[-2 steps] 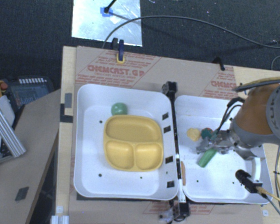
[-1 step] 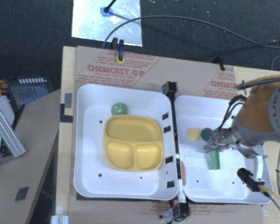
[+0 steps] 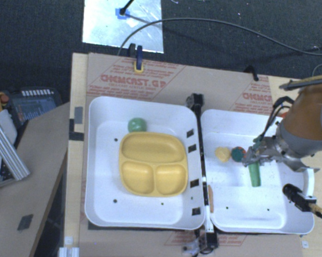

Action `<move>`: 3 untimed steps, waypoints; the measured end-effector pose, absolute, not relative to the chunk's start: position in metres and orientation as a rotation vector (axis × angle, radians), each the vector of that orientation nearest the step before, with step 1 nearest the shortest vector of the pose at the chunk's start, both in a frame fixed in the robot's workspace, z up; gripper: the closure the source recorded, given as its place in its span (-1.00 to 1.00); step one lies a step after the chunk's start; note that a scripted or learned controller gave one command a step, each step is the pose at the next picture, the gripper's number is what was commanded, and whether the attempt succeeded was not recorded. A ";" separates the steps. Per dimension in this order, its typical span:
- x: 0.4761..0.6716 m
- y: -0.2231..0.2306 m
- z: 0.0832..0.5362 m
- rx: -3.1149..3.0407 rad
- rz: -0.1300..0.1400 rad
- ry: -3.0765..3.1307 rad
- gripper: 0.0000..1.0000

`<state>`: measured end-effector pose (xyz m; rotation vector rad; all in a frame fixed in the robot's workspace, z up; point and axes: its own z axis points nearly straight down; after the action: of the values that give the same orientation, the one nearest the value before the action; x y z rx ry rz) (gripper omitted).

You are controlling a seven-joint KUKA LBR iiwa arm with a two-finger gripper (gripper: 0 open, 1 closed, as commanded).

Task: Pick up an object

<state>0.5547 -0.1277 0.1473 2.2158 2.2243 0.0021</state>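
The flat bench covered with brown printed cardboard (image 3: 170, 79) carries two shallow white plastic bins side by side. The left white bin (image 3: 100, 165) holds a yellow plastic plate with three compartments (image 3: 151, 163), which lies near the middle of it, and a small round green object (image 3: 137, 124) that rests just behind the plate, touching its far edge or very close to it. The right white bin (image 3: 254, 215) holds the smaller things. The grey arm with the orange band (image 3: 311, 123) comes in from the right and reaches down over this bin. Its two-finger gripper (image 3: 253, 158) is low over the middle of the bin, and I cannot tell how its fingers stand. A green cylinder-shaped object (image 3: 254, 174) lies directly under the gripper, reaching toward the near side; whether it is between the fingers is not clear. Just to the left are a small dark green and red ball (image 3: 237, 154) and a pale yellow rounded object (image 3: 222, 154), touching each other.
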 end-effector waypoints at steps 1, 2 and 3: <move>0.554 -0.133 0.209 2.214 0.004 2.224 1.00; 0.556 -0.133 0.262 2.212 0.004 2.225 1.00; 0.545 -0.093 0.255 2.212 0.002 2.230 1.00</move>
<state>0.5450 -0.0925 0.2555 2.2124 2.2295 0.0020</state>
